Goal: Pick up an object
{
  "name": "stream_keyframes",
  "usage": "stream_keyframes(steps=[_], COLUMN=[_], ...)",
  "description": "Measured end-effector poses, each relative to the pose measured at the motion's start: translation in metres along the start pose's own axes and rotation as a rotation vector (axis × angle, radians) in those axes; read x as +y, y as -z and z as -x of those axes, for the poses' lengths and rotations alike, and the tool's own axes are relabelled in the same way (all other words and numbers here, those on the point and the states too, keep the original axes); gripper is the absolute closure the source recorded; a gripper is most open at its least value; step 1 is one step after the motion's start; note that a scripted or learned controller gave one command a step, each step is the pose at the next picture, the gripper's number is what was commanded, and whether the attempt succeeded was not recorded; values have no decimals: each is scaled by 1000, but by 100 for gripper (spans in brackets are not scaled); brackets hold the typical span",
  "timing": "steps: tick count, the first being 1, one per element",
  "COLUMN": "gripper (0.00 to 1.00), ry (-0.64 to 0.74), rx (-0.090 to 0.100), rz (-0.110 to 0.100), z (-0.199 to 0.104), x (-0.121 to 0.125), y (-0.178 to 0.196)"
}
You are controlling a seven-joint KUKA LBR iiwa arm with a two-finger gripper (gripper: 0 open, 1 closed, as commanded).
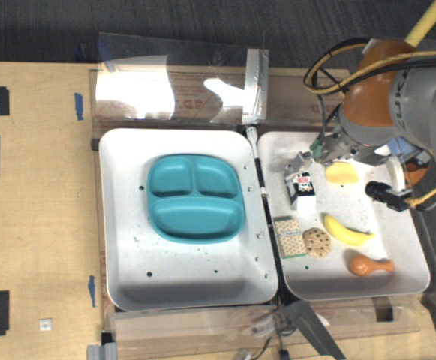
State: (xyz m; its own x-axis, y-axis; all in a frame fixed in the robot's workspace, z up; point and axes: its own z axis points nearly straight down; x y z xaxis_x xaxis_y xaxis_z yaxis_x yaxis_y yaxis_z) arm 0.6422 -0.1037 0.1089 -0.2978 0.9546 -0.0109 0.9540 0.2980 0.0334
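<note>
approach step, nothing lifted yet: the arm (pixel 398 88) reaches in from the right and the gripper (pixel 305 172) sits low over the far-left part of the right bin (pixel 416 265), right at a small black-and-white-and-red object (pixel 303 186). can't tell the gripper's opening from here, the tip is too small and cluttered, and no object shows clearly between its parts, so i would not call it a grasp. candidates all lie in the right bin: a pale yellow lemon-like piece (pixel 341 173) just right of the gripper, a banana (pixel 345 231) nearer, a cookie (pixel 316 241) touching or just beside a small printed packet (pixel 287 236) at the bin's left wall, and an orange drumstick-like toy (pixel 367 265) near the front. the left bin (pixel 120 276) holds a teal divided plate (pixel 196 198). likely next move: settle down on the small object under the tip, close, then lift straight up, keeping clear of the lemon piece. writing: the packet has print but it is too small to read; no brand legible anywhere.
</note>
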Motion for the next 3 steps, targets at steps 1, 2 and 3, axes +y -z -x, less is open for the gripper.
stream_keyframes(steps=[1, 2, 3], gripper=[100, 0, 0], ry=[1, 1, -382], rx=[-2, 1, 4], rz=[16, 9, -22], z=[-1, -2, -1], x=[6, 4, -17], y=[15, 11, -15])
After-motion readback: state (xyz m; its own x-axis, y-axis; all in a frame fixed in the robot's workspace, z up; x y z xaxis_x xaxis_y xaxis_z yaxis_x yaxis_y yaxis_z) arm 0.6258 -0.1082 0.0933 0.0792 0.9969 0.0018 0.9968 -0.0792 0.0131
